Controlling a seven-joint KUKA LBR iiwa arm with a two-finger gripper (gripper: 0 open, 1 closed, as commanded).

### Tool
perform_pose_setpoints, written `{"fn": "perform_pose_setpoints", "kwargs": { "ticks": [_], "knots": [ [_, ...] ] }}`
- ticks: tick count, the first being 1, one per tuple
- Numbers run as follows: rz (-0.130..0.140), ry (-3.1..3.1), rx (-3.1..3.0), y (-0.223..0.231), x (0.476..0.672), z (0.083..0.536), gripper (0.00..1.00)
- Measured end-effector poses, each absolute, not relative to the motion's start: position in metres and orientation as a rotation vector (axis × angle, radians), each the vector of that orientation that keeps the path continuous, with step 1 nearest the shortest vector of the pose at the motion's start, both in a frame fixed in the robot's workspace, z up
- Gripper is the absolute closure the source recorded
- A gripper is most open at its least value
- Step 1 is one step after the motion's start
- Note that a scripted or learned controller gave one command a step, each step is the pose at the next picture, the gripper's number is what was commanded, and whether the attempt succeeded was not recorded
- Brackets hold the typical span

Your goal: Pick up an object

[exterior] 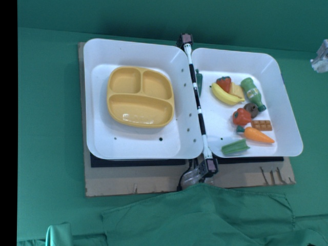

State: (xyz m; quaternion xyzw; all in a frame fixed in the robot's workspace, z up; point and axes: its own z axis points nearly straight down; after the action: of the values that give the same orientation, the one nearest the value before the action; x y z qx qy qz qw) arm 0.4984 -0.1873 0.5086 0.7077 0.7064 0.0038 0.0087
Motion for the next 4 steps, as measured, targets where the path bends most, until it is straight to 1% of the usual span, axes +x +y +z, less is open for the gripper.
{"fn": "perform_pose_setpoints", "kwargs": {
  "ticks": [1, 2, 3, 4],
  "knots": [
    [-0.003, 2.216, 2.228, -0.187, 0.488, 0.435, 1.00],
    [0.000, 2.223, 2.220, -0.144, 0.517, 0.406, 1.00],
    [0.001, 2.223, 2.219, -0.095, 0.527, 0.377, 1.00],
    [0.008, 2.209, 2.221, -0.098, 0.527, 0.392, 1.00]
  ]
}}
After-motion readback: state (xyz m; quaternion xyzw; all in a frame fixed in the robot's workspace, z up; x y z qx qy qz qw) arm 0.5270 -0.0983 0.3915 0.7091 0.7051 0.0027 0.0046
